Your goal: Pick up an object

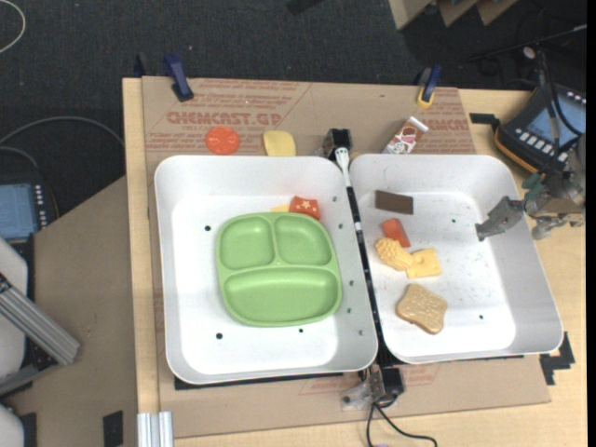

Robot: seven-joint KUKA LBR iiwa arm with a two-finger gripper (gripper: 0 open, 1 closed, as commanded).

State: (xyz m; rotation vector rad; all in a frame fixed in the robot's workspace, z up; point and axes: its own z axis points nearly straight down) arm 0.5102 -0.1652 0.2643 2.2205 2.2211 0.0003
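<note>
The right bin (521, 277) holds a dark brown block (393, 202), a small red piece (395, 231), two yellow food pieces (408, 258) and a slice of toast (421, 308). My gripper (500, 220) hangs over that bin's right side, near its far right rim, pointing left and down. It is well apart from all the objects, with nothing seen in it. The left bin (177, 250) carries a green divided plate (277, 268). A red toy (304, 207) and a yellow bit (282, 209) sit at the plate's far edge.
On the cardboard behind the bins lie an orange disc (222, 141), a yellow piece (278, 143), a black item (337, 142) and a wrapped bar (404, 138). Blue clamps (177, 75) grip the board's far edge. A device with a screen (540, 133) sits at the right.
</note>
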